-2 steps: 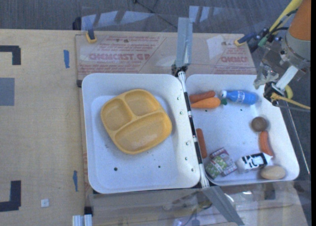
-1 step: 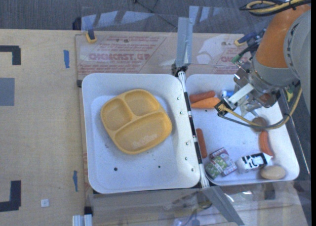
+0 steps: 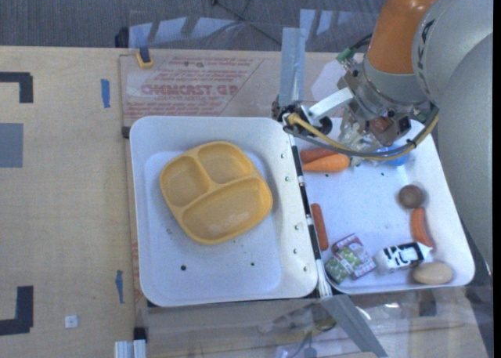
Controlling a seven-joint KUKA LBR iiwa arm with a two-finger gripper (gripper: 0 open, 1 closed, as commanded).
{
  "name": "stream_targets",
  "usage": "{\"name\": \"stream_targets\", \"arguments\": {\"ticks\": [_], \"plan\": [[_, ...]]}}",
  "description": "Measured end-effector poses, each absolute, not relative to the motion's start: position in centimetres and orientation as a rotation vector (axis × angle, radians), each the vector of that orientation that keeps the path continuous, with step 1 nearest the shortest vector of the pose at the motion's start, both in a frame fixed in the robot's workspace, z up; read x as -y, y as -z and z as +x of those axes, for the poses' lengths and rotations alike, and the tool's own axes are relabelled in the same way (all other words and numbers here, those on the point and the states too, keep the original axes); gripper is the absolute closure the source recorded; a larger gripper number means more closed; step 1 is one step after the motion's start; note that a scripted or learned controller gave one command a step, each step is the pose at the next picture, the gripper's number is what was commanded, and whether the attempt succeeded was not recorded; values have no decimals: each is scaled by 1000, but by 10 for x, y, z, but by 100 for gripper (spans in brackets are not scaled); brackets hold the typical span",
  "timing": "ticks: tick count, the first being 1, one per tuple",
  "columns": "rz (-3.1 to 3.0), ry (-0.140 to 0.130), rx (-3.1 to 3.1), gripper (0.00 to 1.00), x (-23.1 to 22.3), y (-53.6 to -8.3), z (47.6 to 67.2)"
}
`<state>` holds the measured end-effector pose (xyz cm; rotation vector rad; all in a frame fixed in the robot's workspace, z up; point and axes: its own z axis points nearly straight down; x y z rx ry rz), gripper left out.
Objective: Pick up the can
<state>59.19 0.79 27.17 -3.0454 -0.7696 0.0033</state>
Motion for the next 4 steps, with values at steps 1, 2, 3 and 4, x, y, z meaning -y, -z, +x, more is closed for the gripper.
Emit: {"name": "stream_targets", "arguments": {"ticks": [1, 2, 3, 4], "plan": [[-3126, 1, 314, 100, -12, -292, 581], [-3124, -4, 328, 100, -25, -305, 538], [-3126, -1, 309, 100, -31, -304, 548], [-3127, 0, 310, 100, -28, -392, 551]]}}
